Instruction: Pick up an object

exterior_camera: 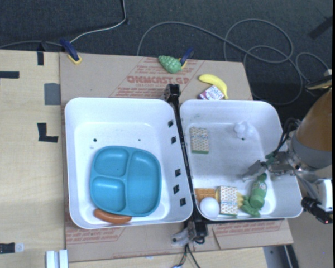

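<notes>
Bins side by side: left bin (78, 149) sits far left of the gripper (261, 169) and holds a blue divided plate (125, 181) with an orange sausage (112, 216) against its front wall. Right bin (229, 108) has bare floor left of and behind the gripper; only a patterned card (199, 139) and a clear lump (243, 129) lie there. Clutter is packed along the front wall: orange block (205, 194), white egg (210, 207), checked packet (229, 200). Gripper is low in the right bin near its right wall, fingers spread, nothing between them. Green bottle (257, 193) lies just in front of the fingertips, touching or nearly so.
</notes>
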